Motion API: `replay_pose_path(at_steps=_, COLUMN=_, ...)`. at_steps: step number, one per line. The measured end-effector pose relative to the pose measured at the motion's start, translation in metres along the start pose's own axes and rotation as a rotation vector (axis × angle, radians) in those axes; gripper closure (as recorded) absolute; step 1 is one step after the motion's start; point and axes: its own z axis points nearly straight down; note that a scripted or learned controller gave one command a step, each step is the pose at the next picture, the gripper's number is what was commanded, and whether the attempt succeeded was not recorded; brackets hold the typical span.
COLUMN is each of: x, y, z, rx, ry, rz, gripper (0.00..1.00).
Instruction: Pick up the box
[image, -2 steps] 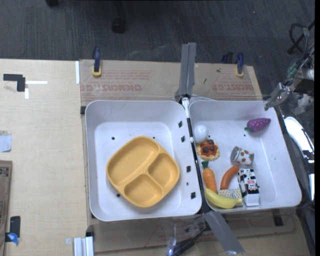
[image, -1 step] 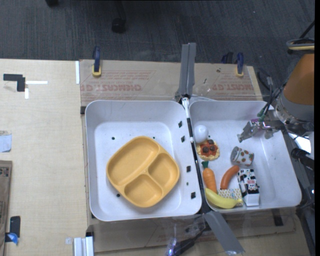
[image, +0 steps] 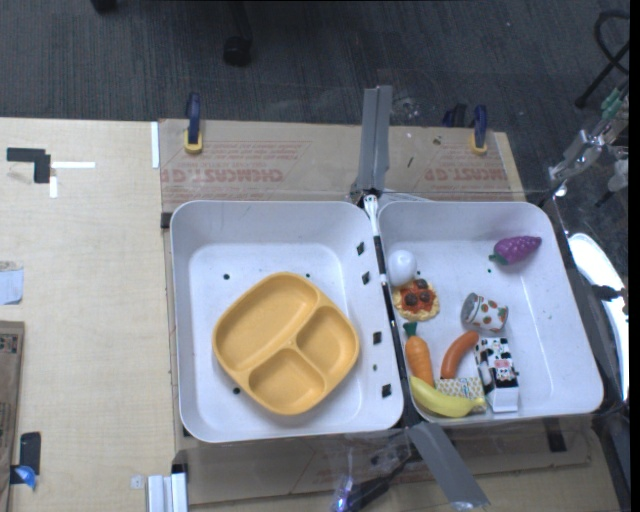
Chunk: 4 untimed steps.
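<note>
**Approaching the box in the right bin**

The tool's opening cannot be told. The small white cardboard box with black patches (image: 497, 372) lies near the front wall of the right-hand white bin (image: 570, 330), touching neighbours on its left. Descend vertically, closing across its narrow width; the crowded left side risks snagging.

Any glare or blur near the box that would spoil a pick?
Camera view: lighting is even and soft; the box in the right bin is small and its print blurry. A bright glare patch sits just outside the bin's right rim, clear of the box. Shadows under the toys are faint.
</note>
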Motion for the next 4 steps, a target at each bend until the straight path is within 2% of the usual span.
replay_pose_path(at_steps=1, x=0.008, y=-0.071, z=0.129, rx=0.003, ry=0.002, rz=0.067, gripper=0.00)
replay_pose_path(at_steps=2, x=0.006, y=-0.107, z=-0.011, rx=0.002, ry=0.000, rz=0.384, gripper=0.00)
replay_pose_path(at_steps=3, x=0.016, y=-0.138, z=0.175, rx=0.005, ry=0.002, rz=0.349, gripper=0.00)
replay_pose_path(at_steps=4, x=0.035, y=-0.078, z=0.201, rx=0.003, ry=0.001, rz=0.584, gripper=0.00)
